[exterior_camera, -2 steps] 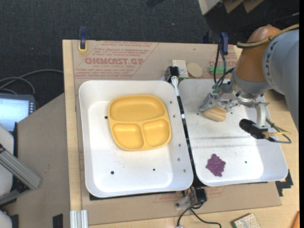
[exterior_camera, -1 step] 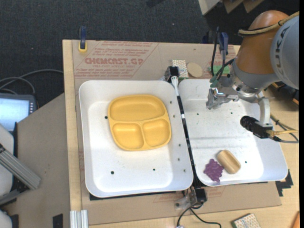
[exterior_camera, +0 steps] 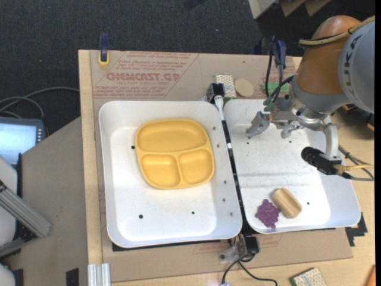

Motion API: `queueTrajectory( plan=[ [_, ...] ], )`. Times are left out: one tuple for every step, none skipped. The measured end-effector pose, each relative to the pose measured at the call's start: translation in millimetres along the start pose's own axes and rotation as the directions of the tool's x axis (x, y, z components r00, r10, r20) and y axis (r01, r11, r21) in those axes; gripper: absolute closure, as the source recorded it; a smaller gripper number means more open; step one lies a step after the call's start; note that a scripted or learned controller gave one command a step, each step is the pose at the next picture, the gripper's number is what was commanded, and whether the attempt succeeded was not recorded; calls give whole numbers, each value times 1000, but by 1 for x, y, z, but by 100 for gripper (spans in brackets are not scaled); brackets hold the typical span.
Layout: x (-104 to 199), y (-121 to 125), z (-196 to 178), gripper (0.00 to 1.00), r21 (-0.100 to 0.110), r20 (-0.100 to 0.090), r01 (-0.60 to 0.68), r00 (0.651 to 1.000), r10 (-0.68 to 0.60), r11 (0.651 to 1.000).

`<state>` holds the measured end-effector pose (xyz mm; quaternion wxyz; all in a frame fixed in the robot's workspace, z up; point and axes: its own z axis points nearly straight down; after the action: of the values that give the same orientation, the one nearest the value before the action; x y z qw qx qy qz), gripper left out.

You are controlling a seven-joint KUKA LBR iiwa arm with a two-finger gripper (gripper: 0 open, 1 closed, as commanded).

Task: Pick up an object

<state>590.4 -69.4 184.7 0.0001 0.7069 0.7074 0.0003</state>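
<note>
While the left-hand shallow white plastic bin (exterior_camera: pixel 113 177) is sitting on the brown board with red lettering (exterior_camera: pixel 143 76), a yellow plastic divided plate (exterior_camera: pixel 174 152) is lying flat in its middle. One long compartment is facing the far side and two smaller ones the near side. The plate is lying well apart from the gripper, across the rims where the two bins are meeting.

Moving rightward, the second shallow white plastic bin (exterior_camera: pixel 262 168) is holding two small things in its near part. A purple, knobbly cluster (exterior_camera: pixel 267 213), shaped like a bunch of toy grapes, is lying close to the near rim. A tan, stubby cylinder (exterior_camera: pixel 286 202) with rounded ends is lying just beside it on the right, and the two are seemingly touching.

Over the far part of that same bin, the grey two-finger gripper (exterior_camera: pixel 269 133) is hanging below the orange band (exterior_camera: pixel 324 58) of the arm, which is reaching in from the right. Its jaws are standing apart, pointing down at white bin floor, with nothing between them. Both the cluster and the cylinder are lying nearer the camera than the jaws and well clear of them, with a stretch of white floor in between. The cluster is lying almost in line with the jaws toward the near rim, and the cylinder slightly to their right.
</note>
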Motion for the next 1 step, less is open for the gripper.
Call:
queueTrajectory(
  plan=[
    [-56,-30,103,0,5,0,-7,1000,7,1000]
  ],
)
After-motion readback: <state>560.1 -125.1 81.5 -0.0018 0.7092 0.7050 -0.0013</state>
